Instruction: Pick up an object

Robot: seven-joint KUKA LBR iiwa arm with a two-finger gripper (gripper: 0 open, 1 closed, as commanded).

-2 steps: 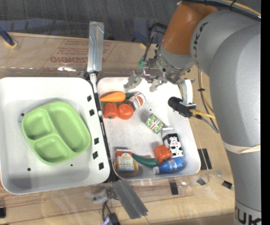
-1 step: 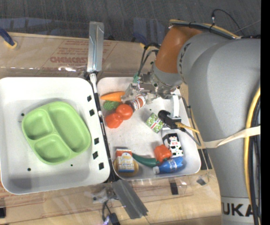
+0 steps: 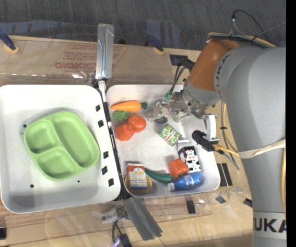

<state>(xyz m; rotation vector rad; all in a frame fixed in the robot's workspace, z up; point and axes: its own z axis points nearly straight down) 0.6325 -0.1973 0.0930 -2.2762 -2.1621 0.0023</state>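
Observation:
My gripper (image 3: pixel 159 112) hangs low over the upper middle of the right bin (image 3: pixel 137 92), reaching in from the right under the orange wrist band. An orange carrot (image 3: pixel 126 106) lies just to its left, and a green-patterned small carton (image 3: pixel 169 134) sits just below it. Left of that are a red tomato (image 3: pixel 136 123) and an orange-red fruit (image 3: pixel 124 133) with a bit of green leaf above them. Nothing shows between the fingers.
The right bin's lower part holds a cow-print carton (image 3: pixel 190 160), a blue bottle (image 3: pixel 187 182), an orange piece (image 3: pixel 178 167), a green pepper (image 3: pixel 158 177) and a yellow-labelled box (image 3: pixel 136 178). The left bin (image 3: pixel 14 194) holds a green divided plate (image 3: pixel 62 144). A metal divider bar (image 3: pixel 104 50) stands between the bins.

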